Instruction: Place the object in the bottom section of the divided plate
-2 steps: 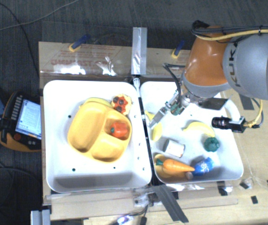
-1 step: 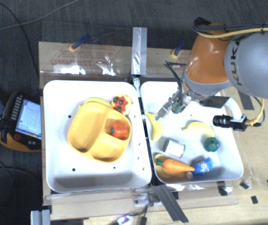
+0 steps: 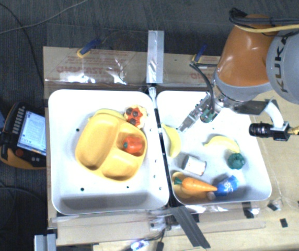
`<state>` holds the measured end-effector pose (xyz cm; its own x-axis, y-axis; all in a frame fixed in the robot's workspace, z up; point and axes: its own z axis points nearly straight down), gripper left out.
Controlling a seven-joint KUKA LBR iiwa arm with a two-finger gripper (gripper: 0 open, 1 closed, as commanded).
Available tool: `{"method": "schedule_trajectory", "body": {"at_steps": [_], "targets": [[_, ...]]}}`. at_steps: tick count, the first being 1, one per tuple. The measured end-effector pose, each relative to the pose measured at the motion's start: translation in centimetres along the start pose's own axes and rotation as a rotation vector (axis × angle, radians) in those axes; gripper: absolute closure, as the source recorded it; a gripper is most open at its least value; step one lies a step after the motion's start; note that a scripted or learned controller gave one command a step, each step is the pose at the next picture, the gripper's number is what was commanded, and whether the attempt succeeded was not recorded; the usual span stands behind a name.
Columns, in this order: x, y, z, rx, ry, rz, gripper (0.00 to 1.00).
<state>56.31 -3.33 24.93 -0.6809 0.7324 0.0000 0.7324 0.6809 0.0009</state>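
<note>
Yellow divided plate (image 3: 105,145) sits in left bin (image 3: 66,192) w/ a red-orange item (image 3: 133,144) in its right section; another orange item (image 3: 134,115) just off its top rim. Gripper (image 3: 191,120) hangs over right bin (image 3: 254,184), above carrot (image 3: 196,184), blue toy (image 3: 227,184), green piece (image 3: 236,160), white block (image 3: 194,165).

The divided plate (image 3: 105,146) is yellow, rounded and set flat in the left bin, turned at a slant. It has one long section on its left side and two smaller ones on its right. The upper right section holds a red-orange object (image 3: 133,145), rounded like a tomato or pepper, lying against the section's right wall. The lower section, nearest the bin's front, shows only bare yellow surface, as does the long left section. Just beyond the plate's upper rim, touching or nearly touching it, a small orange and dark toy (image 3: 134,114) sits on the bin floor.
</note>
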Motion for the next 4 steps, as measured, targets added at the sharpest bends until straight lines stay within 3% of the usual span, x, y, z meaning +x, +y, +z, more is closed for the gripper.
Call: {"method": "schedule_trajectory", "body": {"at_steps": [1, 2, 3, 4], "targets": [[1.3, 3.7, 0.9, 0.002, 0.0, 0.253, 1.0], [-0.7, 1.4, -4.6, 0.001, -0.004, 0.147, 1.0], [4.7, 0.2, -9.4, 0.0, -0.003, -0.045, 1.0], [2.6, 3.6, -5.2, 0.003, -0.001, 0.274, 1.0]]}}
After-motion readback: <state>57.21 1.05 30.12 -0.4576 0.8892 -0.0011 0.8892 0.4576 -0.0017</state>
